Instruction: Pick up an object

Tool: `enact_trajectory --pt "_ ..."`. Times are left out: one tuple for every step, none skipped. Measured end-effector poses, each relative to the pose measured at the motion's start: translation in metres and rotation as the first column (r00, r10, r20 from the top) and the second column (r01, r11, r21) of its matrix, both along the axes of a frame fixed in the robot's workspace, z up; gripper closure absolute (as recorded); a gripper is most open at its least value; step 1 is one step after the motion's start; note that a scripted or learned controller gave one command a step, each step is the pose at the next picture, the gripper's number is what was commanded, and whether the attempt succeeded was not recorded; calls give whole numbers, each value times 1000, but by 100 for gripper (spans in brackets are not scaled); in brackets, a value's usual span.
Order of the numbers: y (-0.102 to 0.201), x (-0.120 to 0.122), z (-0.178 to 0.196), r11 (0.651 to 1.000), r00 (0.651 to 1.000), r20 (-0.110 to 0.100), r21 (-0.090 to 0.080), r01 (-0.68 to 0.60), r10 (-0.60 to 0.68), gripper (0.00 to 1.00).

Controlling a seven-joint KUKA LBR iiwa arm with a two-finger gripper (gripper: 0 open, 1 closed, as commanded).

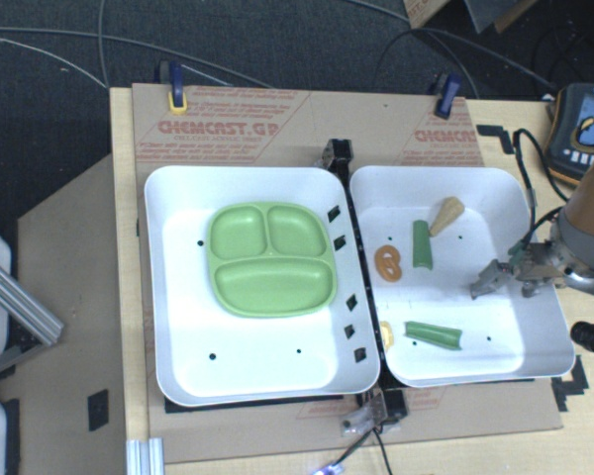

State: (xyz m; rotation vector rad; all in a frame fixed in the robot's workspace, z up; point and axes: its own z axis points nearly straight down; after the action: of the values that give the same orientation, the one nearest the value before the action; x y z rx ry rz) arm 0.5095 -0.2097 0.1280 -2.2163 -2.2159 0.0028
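Note:
The right bin [505, 359] holds several small items. A tan wedge-shaped piece [445, 215] lies at the back, with a short green stick [421, 244] just in front of it. An orange pretzel-like ring [387, 262] sits near the bin's left wall. A longer green pod [434, 335] lies near the front, and a small yellow bit [385, 336] rests against the left wall. My gripper [492, 279] hangs low over the right part of this bin, pointing left. It is apart from every item, and the bin floor under it is bare.
In the left bin [178, 354] lies a green divided plate [271, 258]. A black divider [348, 255] runs between the bins. The arm [579, 240] comes in over the right bin's right rim. Blue clamps [177, 85] hold the board at the back.

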Motion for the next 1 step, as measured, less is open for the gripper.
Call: enact_trajectory --pt "1 -1 -46 1000 1000 1 0 0 0 0"
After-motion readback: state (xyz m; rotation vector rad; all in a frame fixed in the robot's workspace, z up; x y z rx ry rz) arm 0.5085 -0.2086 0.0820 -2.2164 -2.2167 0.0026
